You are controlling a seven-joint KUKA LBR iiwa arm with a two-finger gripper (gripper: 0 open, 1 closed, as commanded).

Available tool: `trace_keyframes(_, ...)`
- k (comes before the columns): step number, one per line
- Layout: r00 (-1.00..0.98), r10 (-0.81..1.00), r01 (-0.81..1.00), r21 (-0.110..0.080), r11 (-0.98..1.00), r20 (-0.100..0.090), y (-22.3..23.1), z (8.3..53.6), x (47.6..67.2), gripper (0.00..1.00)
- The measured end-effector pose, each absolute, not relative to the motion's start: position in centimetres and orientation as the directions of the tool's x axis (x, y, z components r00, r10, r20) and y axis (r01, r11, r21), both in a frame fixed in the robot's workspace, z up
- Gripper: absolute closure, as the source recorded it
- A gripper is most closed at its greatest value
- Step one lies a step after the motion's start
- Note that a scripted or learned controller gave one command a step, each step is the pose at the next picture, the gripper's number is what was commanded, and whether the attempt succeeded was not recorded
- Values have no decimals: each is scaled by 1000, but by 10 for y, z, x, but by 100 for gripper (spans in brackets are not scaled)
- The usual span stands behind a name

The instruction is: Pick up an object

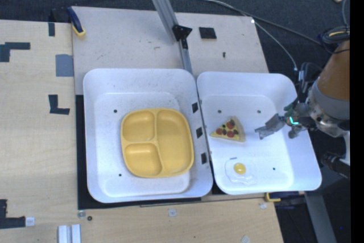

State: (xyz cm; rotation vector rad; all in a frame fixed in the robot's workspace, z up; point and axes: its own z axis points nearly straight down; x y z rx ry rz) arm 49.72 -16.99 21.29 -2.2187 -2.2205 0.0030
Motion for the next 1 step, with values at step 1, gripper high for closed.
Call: trace_keyframes(1,-1,1000,1000,-2,1,0,-170,213,497,0)
